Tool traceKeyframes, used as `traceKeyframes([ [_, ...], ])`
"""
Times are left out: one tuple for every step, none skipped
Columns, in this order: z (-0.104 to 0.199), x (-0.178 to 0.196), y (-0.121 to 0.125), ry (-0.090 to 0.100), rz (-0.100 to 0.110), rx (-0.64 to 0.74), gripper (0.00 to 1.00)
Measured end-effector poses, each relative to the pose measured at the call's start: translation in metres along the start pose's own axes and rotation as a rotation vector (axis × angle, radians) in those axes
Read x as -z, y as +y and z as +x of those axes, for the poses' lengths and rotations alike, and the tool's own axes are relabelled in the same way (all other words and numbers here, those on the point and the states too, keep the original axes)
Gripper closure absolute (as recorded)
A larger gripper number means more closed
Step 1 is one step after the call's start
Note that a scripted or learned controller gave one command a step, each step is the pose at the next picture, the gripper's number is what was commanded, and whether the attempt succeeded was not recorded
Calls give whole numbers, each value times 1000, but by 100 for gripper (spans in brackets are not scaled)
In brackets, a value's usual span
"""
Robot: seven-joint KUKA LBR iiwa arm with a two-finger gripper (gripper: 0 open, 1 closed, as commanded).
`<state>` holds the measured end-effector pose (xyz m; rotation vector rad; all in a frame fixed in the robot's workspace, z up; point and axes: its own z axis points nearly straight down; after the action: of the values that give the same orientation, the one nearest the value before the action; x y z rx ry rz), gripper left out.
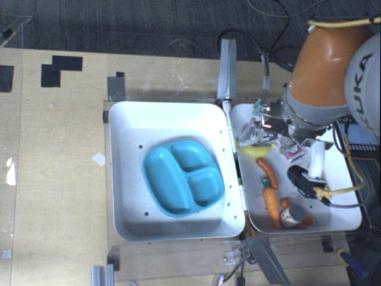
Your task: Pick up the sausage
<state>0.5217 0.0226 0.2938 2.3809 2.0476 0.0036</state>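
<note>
Gripper [257,133], grip state unclear, hovers over right bin [351,219] holding sausage [267,170], carrot [271,202].

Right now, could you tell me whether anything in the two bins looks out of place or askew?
Nothing looks spilled or damaged. The blue three-compartment plastic tray lies at a slant in the left white bin, and the toy foods, including the reddish sausage, lie crowded together in the right white bin.

dark carpet [119,11], wood bench [53,159]

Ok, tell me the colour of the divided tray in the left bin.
Light blue divided tray, seen in the camera view.
</note>
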Motion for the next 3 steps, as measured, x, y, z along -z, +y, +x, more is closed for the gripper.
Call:
traceKeyframes([
  [-5,-95,-11,0,1,-70,0],
  [26,-105,-20,1,-1,147,0],
  [7,-109,2,1,-2,166,0],
])
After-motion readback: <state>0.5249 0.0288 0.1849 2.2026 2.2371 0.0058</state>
